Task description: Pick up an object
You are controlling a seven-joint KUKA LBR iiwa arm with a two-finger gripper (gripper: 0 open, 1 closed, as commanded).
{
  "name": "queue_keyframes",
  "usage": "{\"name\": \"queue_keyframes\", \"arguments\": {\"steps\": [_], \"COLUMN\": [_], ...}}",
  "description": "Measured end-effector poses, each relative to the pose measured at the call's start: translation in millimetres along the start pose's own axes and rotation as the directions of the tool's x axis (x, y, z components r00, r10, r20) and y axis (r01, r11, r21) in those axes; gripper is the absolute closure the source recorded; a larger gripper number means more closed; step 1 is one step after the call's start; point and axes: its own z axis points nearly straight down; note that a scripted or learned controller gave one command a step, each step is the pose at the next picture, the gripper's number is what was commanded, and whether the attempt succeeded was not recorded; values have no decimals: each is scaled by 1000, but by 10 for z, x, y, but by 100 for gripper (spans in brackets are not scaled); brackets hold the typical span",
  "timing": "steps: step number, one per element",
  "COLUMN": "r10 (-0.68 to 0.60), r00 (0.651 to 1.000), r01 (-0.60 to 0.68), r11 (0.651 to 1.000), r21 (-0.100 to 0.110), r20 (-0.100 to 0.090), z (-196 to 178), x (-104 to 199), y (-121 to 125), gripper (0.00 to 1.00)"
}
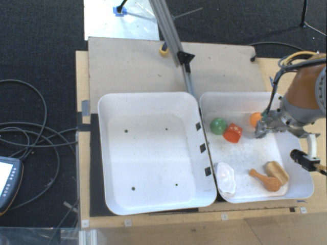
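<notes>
Hovering: gripper (261, 130) low in right bin (240, 100) | orange ball (255, 119) just behind jaws, likely your target | jaw opening unreadable

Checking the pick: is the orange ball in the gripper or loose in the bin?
Cannot tell. The orange ball lies in the right bin right beside the gripper, but the view does not show it between the fingers.
</notes>
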Motion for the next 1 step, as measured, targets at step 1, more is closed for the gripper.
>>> {"name": "queue_keyframes", "arguments": {"steps": [1], "r10": [-2], "r00": [1000], "r01": [2], "r11": [1000], "r21": [-4], "r20": [2], "z": [-628], "x": [-59], "y": [65], "gripper": [100]}}
